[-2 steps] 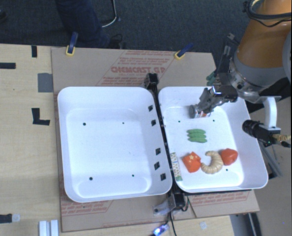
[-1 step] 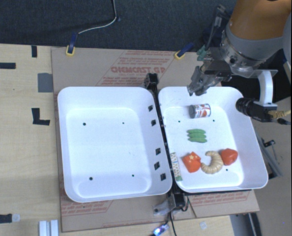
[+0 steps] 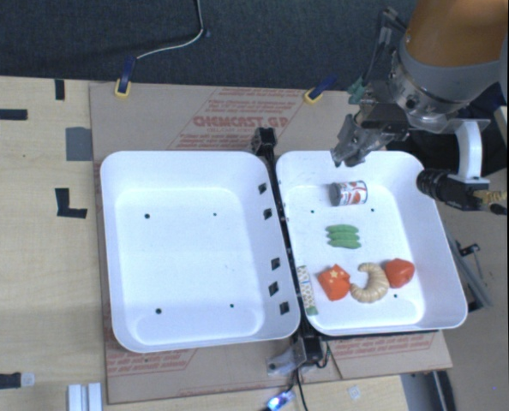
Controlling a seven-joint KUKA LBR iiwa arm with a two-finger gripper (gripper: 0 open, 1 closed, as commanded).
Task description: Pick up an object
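The gripper [image 3: 349, 154] hangs above the far end of the right bin [image 3: 426, 229], just over the small can [image 3: 350, 194]. I cannot tell how it is set. Nothing is lifted yet; the can lies on the bin floor, so the whole pick remains.

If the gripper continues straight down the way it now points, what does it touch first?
Most likely the small red-and-white can lying on its side in the right white bin, just below the gripper. Depth is unclear, so it may reach the bin floor beside it.
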